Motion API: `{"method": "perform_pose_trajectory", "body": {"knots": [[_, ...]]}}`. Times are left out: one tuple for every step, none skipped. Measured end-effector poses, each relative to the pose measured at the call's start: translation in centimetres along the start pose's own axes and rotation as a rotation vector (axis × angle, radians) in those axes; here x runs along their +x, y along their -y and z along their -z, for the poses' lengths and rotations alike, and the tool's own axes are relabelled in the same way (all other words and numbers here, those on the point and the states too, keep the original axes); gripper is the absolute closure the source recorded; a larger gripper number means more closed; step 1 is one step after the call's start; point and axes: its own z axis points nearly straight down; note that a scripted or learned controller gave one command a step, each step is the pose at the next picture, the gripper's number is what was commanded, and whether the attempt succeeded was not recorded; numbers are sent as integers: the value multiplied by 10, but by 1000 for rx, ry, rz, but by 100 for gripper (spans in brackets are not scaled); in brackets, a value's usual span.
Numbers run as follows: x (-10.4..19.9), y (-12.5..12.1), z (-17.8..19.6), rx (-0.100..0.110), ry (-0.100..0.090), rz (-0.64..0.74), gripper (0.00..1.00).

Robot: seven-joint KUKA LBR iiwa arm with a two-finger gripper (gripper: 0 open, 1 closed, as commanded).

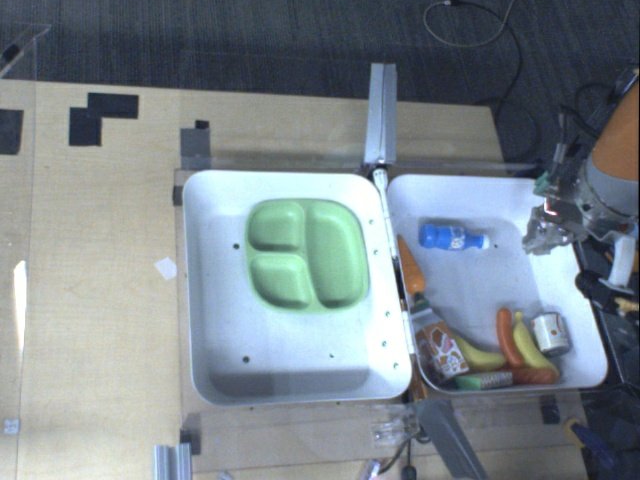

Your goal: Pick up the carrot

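The orange carrot (409, 266) lies lengthwise against the left wall of the right bin (470, 190), its thick end toward the front. My gripper (543, 236) hangs over the right rear part of that bin, well to the right of the carrot and apart from it. A blue bottle (453, 237) lies between the two. Nothing shows between the gripper's fingers.
The left bin (210, 298) holds a green divided plate (306, 253). At the front of the right bin are a banana (478, 353), a brown packet (440, 348), red and orange sausage-shaped items (515, 340) and a small metal can (550, 333). A metal post (381, 118) stands behind the bins.
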Motion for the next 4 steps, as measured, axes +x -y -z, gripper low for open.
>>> {"method": "perform_pose_trajectory", "body": {"knots": [[-2,-38,31,-4,0,-53,100],[21,-89,-91,-5,0,-151,100],[15,-95,-101,-4,0,-382,100],[19,-96,-90,-6,-1,-369,100]]}}
